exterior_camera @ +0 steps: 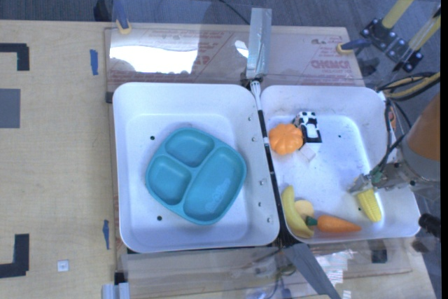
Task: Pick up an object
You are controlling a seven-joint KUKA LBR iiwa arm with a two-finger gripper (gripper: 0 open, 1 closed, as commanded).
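Presently, the gripper (365, 185) is seen low in the right bin (350, 124), directly over the upper end of the corn cob (369, 205). Whether the corn is touched cannot be told; fingers state cannot be told either. From the corn: a carrot (337, 224) lies just beside it to the left, a banana (294, 212) beyond that, an orange pumpkin (285, 138) and a black-and-white cow toy (308, 127) well apart toward the bin's far side. A blue divided plate (196, 175) sits in the left bin (133, 150). Judged best: the corn should be straddled across its narrow width, closure confirmed before lifting, and the near bin wall avoided.
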